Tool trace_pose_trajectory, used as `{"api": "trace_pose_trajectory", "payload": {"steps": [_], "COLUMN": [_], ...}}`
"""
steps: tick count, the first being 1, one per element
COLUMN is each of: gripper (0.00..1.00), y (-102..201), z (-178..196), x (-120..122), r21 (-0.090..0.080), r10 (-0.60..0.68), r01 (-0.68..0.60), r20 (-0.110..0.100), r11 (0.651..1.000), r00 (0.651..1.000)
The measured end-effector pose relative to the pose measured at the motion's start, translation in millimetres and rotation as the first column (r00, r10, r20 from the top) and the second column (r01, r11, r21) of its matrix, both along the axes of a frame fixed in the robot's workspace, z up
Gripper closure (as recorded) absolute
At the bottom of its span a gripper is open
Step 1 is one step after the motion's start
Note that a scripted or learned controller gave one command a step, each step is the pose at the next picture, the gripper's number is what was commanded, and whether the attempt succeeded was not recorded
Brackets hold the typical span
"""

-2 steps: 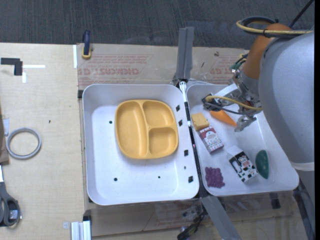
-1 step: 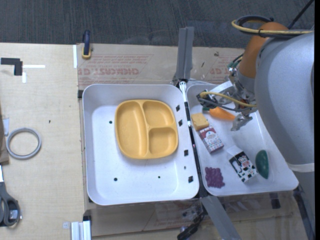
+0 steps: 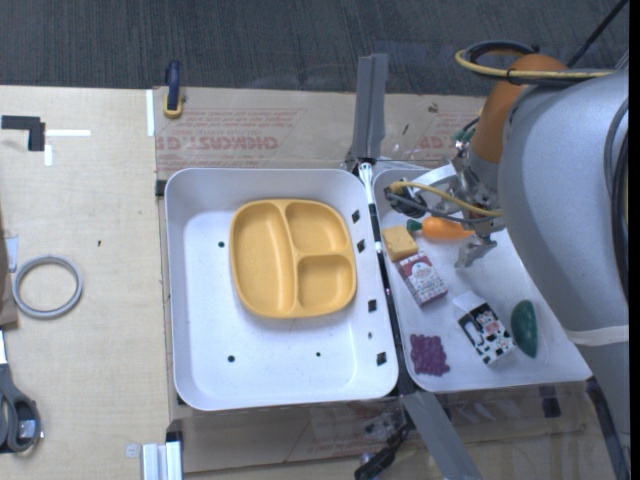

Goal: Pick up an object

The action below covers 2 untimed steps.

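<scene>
Bench bearing bins, tape roll.

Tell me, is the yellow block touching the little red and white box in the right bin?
Cannot tell. In the camera view the yellow block sits just above the red and white box; their edges nearly meet, with no plain gap or contact.

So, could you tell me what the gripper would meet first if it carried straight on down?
Probably the carrot beneath the gripper, then the right bin floor; depth is unclear from this single view.
</scene>
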<state>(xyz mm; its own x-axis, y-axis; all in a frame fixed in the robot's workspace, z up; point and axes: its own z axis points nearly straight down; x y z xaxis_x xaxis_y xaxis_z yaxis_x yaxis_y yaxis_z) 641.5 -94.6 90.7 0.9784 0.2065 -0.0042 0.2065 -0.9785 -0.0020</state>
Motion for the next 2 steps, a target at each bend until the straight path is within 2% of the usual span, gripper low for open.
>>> {"api": "trace_pose_trajectory", "payload": {"steps": [1, 2], "gripper": [1.0, 1.0], "y": [-1.2, -2.5], "z": [8.6, 17.1], "x": [-0.5, -1.2], "r21": [0.002, 0.003], "r10": [-0.003, -0.005], "r01": [0.003, 0.005], "r20": [-0.003, -0.005], "r11": [1.0, 1.0], "r00": [1.0, 1.0]}}
